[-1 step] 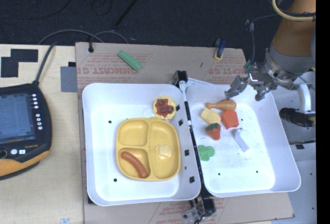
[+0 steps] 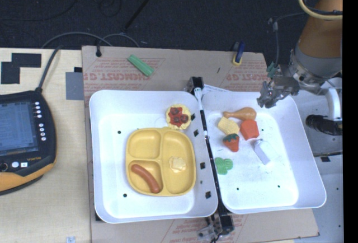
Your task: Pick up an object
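The tool (image 2: 272, 95) hangs over the far right corner of the right bin (image 2: 302, 186), carrying nothing; whether it is apart or together I cannot tell from here. Nothing has been lifted yet. The likely targets lie in that bin, left of and nearer than the tool: a drumstick (image 2: 240, 114), a yellow piece (image 2: 227, 125), a red block (image 2: 249, 129), a strawberry (image 2: 231, 142) and a grey block (image 2: 261, 152). Descent, grasp and lift all remain, I'd say.
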